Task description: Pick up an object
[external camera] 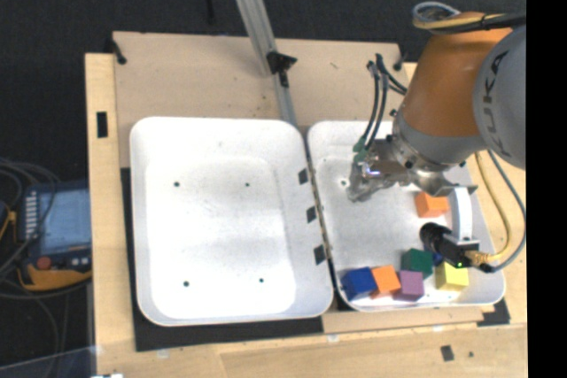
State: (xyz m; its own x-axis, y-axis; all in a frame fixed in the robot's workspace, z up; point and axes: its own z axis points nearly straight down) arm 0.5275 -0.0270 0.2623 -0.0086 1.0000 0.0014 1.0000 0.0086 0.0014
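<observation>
My pincer [361, 187] hangs over the upper bare floor of the right bin [330, 146], and I cannot tell how it is set. An orange block [431, 205] lies just to its right. Well below it, along the bin's near wall, sit blue [359, 282], orange [386, 280], purple [411, 283], green [417, 261] and yellow [452, 276] blocks.
</observation>
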